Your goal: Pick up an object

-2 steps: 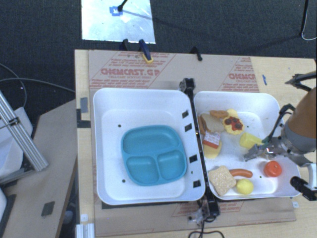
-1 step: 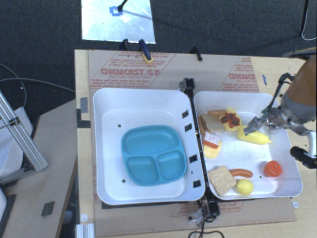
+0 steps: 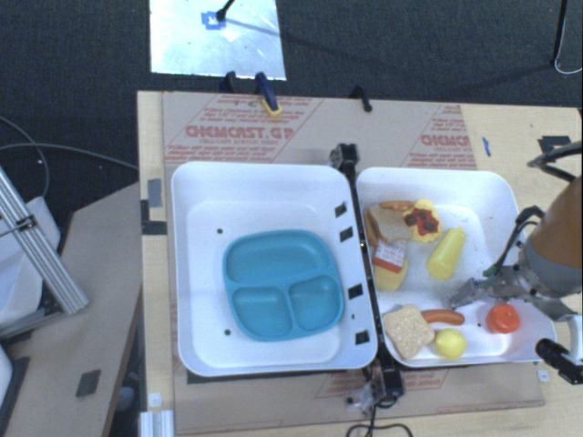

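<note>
The right white bin (image 3: 496,189) holds play food: a pizza slice (image 3: 421,219), a toast-like piece (image 3: 389,226), a yellow bottle (image 3: 446,252), a yellow block with a red label (image 3: 390,264), a bread slice (image 3: 408,330), a sausage (image 3: 443,316), a lemon (image 3: 450,342) and a red tomato (image 3: 503,318). My gripper (image 3: 485,288) reaches in from the right and hangs low over the bin's right front part, just above the tomato and right of the sausage. I see nothing held in it.
The left white bin (image 3: 205,198) carries a blue divided plate (image 3: 284,283). Black clips (image 3: 345,157) join the two bins along the middle wall. Cardboard (image 3: 246,126) covers the bench beneath, and a shiny metal sheet (image 3: 214,25) lies beyond it.
</note>
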You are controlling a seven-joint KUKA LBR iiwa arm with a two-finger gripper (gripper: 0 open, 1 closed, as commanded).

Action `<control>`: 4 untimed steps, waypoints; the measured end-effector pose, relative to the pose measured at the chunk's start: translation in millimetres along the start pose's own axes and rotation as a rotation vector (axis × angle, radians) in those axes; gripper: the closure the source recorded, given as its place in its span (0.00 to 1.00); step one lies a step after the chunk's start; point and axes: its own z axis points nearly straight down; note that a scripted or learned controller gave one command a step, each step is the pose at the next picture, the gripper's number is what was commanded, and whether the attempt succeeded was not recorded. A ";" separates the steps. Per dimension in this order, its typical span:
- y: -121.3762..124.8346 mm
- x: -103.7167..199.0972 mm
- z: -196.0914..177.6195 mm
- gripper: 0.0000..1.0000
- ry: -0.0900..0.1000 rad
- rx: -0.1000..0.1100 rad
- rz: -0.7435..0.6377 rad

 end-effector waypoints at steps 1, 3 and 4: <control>144.0 60.0 -3.9 0.00 -0.004 -0.021 -0.018; 149.3 84.2 -6.2 1.00 -0.013 0.003 -0.005; 135.9 161.1 -108.4 1.00 -0.001 -0.016 -0.014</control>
